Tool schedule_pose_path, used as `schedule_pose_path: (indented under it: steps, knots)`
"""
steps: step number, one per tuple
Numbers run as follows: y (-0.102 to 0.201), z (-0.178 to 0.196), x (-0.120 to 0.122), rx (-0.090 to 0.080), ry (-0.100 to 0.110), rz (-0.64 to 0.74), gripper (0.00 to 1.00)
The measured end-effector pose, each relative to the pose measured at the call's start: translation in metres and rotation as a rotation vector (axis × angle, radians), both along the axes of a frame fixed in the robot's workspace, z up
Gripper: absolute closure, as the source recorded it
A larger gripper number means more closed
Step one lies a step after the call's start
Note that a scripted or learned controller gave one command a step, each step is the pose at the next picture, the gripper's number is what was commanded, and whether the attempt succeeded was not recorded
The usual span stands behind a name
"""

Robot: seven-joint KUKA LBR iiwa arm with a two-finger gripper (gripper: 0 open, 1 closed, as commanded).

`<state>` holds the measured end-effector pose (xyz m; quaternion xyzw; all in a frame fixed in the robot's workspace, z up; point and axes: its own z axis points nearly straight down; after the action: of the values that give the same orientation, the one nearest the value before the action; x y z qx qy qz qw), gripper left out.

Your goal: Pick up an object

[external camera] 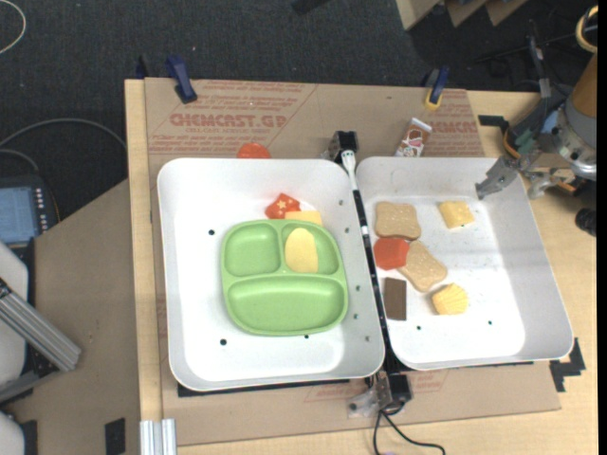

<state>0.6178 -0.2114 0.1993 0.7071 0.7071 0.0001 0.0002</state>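
Note:
The right bin (531, 282) holds a toast slice (396, 220), a second toast slice (423, 266), a red piece (391, 252), a brown bar (395, 299) and two yellow pieces (456, 215) (450, 299). My gripper (517, 186) hovers over that bin's far right corner, to the right of the upper yellow piece. Its fingers are spread open with nothing between them. In the left bin (190, 254) lies a green divided plate (283, 301) with a yellow item (301, 250) in one compartment. A red piece (283, 206) lies just behind the plate.
A small carton (413, 138) and an orange object (252, 150) lie on the cardboard behind the bins. Blue clamps (180, 79) (435, 85) grip the board's far edge. A black ridge (358, 226) runs between the bins.

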Motion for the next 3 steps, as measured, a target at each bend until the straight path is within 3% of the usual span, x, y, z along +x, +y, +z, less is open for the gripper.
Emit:
schedule_pose_path:
  steps: [1,2,3]
  knots:
    - [0.016,-0.12,-0.058,0.004,0.009,-0.001,0.0]
    - [0.052,-0.089,0.008,-0.001,-0.007,0.006,0.0]
    - [-0.01,-0.114,0.025,0.015,0.001,0.0,0.0]
